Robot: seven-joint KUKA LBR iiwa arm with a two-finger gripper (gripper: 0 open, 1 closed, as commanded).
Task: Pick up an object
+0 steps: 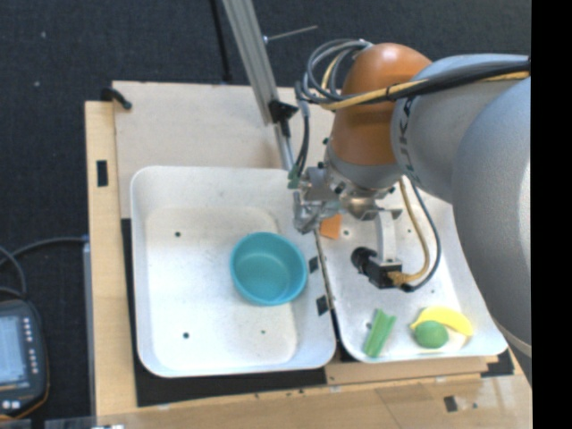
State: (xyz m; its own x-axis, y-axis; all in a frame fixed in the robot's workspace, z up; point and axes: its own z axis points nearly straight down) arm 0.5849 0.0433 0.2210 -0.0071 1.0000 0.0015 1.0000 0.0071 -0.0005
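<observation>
Camera view: big grey arm (465,141) with orange band comes in from right, hangs low over right bin (465,347) near wall between bins. Gripper (313,211) sits at that wall; small orange thing (330,228) just beside it, under wrist. Cannot tell if fingers are apart or together. Blue bowl (268,268) sits upright in left bin (170,213), close to its right wall. Green stick (379,332), green ball (431,334) and yellow thing (450,319) lie at near end of right bin. Ball touches yellow thing.

Handheld screen unit (16,351) at lower left; dark carpet (107,25) around bench (179,114).
</observation>
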